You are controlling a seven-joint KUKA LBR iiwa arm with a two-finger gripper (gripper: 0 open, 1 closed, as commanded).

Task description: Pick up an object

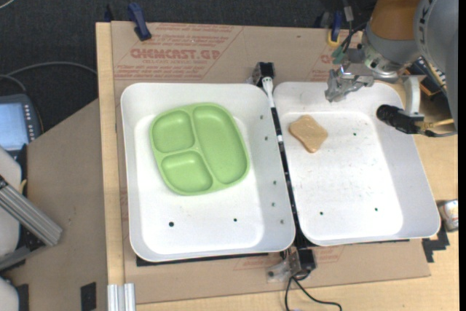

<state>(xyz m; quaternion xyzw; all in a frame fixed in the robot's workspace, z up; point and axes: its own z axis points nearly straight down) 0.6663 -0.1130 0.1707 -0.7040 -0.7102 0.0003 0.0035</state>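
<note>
A: Entry one, camera view. Status of the pick?

B: Not yet made, by my reading. The gripper (341, 87) hangs over the far rim of the right bin (378, 207), at its upper edge. Nothing sits between the fingers. Whether they are spread or closed I cannot tell; they are small and partly lost against the metal of the wrist.

A: The object to be taken?

B: One tan, bread-like piece (309, 133), lying flat on the floor of the right bin, in its far left part, near the divide between the bins. It sits apart from the gripper, nearer the camera and a little to the left of it.

A: Remaining work, then?

B: All of it, I judge: travel over the piece, descend, close, lift.

A: Containers and contents.

B: Right bin: the tan piece, plus fine dark specks scattered over the floor. Left bin (145, 222): one green divided plate (200, 149), three compartments, each bare, resting in the middle toward the far side. Both bins sit side by side on a brown board (182, 47) with red lettering.
</note>
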